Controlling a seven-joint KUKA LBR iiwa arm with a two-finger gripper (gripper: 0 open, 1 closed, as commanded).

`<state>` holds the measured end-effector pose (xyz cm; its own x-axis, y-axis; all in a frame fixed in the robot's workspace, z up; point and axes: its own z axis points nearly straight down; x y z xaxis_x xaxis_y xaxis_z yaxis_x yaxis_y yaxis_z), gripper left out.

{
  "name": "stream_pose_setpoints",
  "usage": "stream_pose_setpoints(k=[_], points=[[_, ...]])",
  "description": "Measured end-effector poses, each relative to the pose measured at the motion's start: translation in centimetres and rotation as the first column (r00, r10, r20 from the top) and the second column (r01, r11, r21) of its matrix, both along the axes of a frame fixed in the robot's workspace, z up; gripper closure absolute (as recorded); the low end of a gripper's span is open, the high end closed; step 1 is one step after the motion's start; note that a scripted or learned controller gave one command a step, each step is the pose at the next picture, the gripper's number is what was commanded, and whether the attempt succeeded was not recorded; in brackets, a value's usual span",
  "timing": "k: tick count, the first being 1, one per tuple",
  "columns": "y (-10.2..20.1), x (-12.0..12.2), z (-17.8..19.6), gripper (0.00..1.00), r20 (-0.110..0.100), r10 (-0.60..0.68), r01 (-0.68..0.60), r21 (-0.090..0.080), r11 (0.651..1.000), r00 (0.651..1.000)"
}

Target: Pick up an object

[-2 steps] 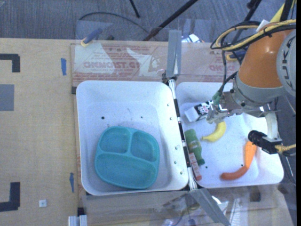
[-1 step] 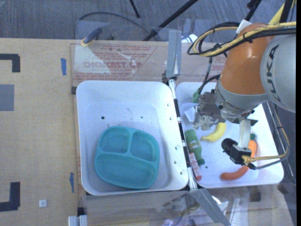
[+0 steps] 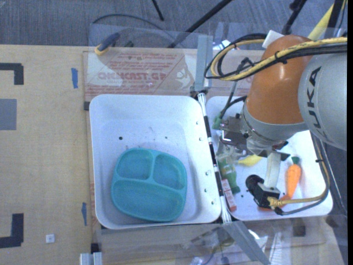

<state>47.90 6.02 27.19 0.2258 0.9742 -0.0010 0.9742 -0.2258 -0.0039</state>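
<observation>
So the stuff to grab is all in the right-hand shallow white bin (image 3: 308, 143). There's a small orange toy carrot with a green top (image 3: 293, 176) standing more or less lengthwise toward the right side of that bin, nothing touching it as far as I can see. Left of it, past the middle of the bin, a little yellow piece (image 3: 251, 160) pokes out from under the arm. Further left, right along the bin's left wall, sits a green bottle-like object (image 3: 228, 173), and just nearer than that a slim red and white thing (image 3: 228, 199) lies against the same wall.

The pincer (image 3: 230, 139) is down over the left half of that bin, above the green object, but the grey arm with the orange band (image 3: 276, 87) covers most of it. Honestly can't tell how far open it is or whether it has hold of anything.

The left-hand shallow white bin (image 3: 143, 115) holds a teal divided plastic plate (image 3: 149, 185) in its near half. Both bins sit on a tan tabletop (image 3: 44, 148), with a clear plastic sheet with red lettering (image 3: 138, 73) lying just beyond the left bin.
</observation>
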Motion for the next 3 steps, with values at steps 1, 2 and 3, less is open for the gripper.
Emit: stream_pose_setpoints(k=[1,2,3], points=[[-1.1,0.0,-3.1,1.0,-0.001,-0.085,0.085,0.0,0.996,0.996],[5.4,0.0,-1.2,1.0,0.003,-0.096,0.096,0.0,0.995,0.995],[5.4,0.0,-1.2,0.0,0.003,-0.096,0.096,-0.001,0.995,0.995]])
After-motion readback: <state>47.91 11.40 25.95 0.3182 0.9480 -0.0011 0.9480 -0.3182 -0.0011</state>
